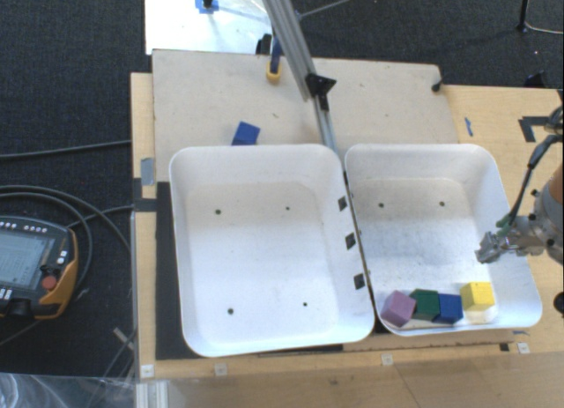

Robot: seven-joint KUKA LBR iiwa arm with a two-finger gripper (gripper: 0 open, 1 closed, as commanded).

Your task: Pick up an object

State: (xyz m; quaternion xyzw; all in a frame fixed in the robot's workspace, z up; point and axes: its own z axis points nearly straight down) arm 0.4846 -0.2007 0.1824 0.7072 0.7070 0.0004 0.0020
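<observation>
Viewing the pincer (490,250) at 3 o'clock, I cannot tell its state; the arm is cropped. Four blocks, purple (397,307), green (426,301), blue (448,308), yellow (478,296), occupy the right bin's (423,177) 6 o'clock edge.

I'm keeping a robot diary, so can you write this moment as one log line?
gripper: over right bin, right side, above blocks | blocks: purple, green, blue, yellow along near wall | held: nothing seen

purple block (398,307), green block (426,301), yellow block (478,295)

One fixed camera looks down at a slant on both white bins (264,164).
</observation>
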